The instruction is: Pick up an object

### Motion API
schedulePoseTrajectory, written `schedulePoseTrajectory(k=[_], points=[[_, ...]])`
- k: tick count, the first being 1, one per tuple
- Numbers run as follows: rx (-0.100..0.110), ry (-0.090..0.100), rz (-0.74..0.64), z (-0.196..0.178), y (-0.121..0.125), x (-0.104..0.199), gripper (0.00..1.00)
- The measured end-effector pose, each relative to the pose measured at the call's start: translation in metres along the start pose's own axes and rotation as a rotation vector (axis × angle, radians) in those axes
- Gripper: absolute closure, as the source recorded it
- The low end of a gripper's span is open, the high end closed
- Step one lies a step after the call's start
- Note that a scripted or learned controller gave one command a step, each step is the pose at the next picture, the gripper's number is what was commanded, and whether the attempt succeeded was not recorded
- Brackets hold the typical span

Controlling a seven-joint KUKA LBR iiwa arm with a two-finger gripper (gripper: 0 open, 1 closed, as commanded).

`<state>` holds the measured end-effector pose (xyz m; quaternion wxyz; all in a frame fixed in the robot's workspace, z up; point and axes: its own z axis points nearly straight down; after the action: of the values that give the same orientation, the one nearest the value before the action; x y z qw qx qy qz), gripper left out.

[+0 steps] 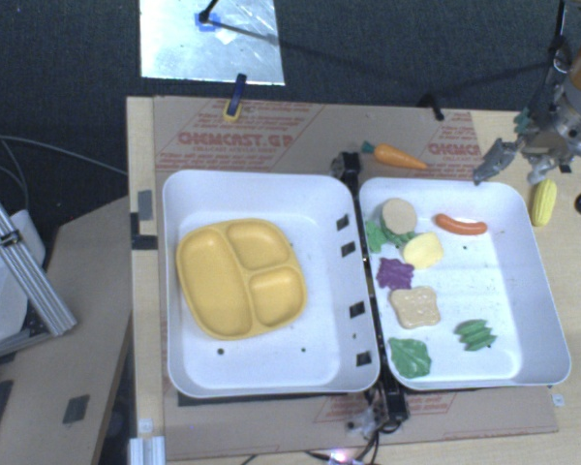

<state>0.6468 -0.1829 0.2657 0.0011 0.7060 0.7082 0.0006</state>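
Note:
My gripper (515, 167) hangs above the far right corner of the right bin (537, 298), open, with nothing between its fingers (490, 162). In that bin lie a red sausage (461, 225), a beige round piece (399, 214), a yellow lump (423, 251), a purple leafy piece (394, 273), a slice of toast (414, 307), green beans (475, 334) and a green lettuce leaf (410, 356). The sausage is the nearest of them, lower left of the gripper.
A carrot (399, 156) lies on the cardboard behind the bins. A corn cob (543, 201) lies just outside the right bin's right rim. The left bin (320, 337) holds a yellow divided tray (240, 276). A foil sheet (211, 25) is at the back.

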Motion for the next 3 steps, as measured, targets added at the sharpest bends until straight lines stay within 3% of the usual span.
schedulePoseTrajectory(k=[1, 2, 3], points=[[0.013, 0.003, 0.004, 0.122, -0.038, -0.016, 0.00], [0.009, 0.003, 0.005, 0.184, -0.088, -0.023, 0.00], [-0.012, 0.000, -0.005, 0.002, -0.148, 0.043, 0.00]])
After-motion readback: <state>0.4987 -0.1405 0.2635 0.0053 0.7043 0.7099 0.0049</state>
